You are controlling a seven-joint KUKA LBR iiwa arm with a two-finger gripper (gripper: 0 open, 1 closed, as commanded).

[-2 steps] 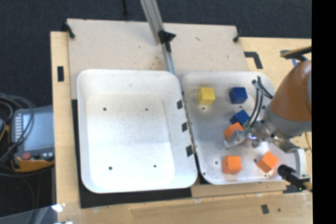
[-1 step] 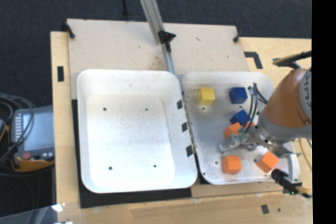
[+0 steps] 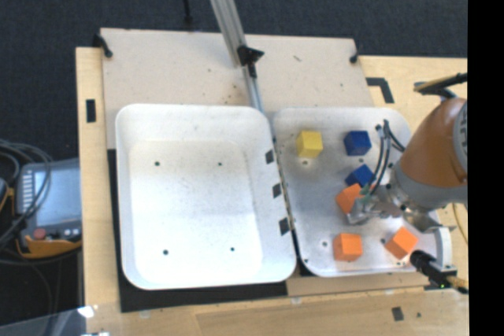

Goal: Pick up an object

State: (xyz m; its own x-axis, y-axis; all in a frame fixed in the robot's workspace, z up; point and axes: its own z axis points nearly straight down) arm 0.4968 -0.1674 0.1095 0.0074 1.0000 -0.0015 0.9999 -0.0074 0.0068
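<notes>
Six small blocks lie in the right bin [image 3: 315, 260]. A yellow cube [image 3: 309, 143] sits near its upper left, apart from the rest. A blue cube [image 3: 357, 142] lies to the right of it, and a second blue cube [image 3: 361, 174] lies just below that one, tilted. Touching it from below is an orange cube [image 3: 348, 198], at the hand [image 3: 361, 210]. A second orange cube [image 3: 347, 246] rests near the bin's lower edge, and a third orange cube [image 3: 402, 242] lies to its right, turned cornerwise.

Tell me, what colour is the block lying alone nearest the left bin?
Yellow. The block shows plainly in the camera view, in the right bin.
</notes>
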